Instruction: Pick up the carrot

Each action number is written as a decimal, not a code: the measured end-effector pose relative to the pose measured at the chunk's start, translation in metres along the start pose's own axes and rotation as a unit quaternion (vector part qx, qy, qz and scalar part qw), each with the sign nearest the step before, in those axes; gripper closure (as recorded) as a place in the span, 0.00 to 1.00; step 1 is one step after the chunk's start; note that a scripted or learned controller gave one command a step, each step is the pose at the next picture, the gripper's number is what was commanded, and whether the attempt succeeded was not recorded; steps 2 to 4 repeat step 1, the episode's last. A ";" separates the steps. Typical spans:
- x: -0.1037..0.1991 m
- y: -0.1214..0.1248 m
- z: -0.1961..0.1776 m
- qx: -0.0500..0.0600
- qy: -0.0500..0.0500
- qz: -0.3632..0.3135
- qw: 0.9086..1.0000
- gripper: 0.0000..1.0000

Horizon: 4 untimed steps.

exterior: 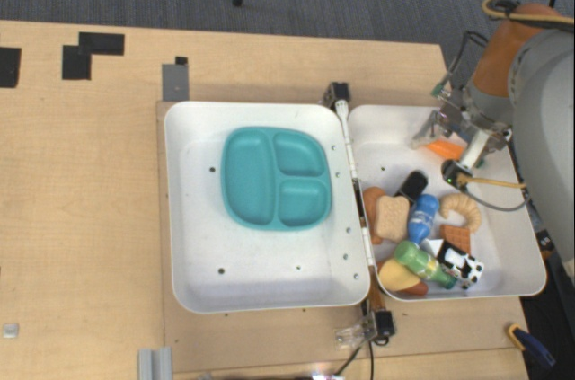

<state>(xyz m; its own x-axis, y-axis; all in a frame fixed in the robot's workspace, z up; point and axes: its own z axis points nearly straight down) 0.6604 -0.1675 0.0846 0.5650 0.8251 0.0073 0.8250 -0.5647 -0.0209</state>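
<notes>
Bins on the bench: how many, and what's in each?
2. The left bin holds a teal divided plate; the right bin holds the toy food pile, the carrot by the gripper.

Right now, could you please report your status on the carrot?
Gripper low over right white bin. Small orange carrot directly beneath, grasp unconfirmed. Black object nearby.

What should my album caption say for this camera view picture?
Robot gripper hovers by the orange carrot in the right bin; teal tray waits left.
</notes>
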 end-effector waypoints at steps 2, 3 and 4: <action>0.003 -0.001 -0.011 0.002 -0.001 -0.007 1.000 1.00; 0.003 -0.001 -0.011 0.002 -0.001 -0.007 1.000 1.00; 0.003 -0.001 -0.011 0.002 -0.001 -0.007 1.000 1.00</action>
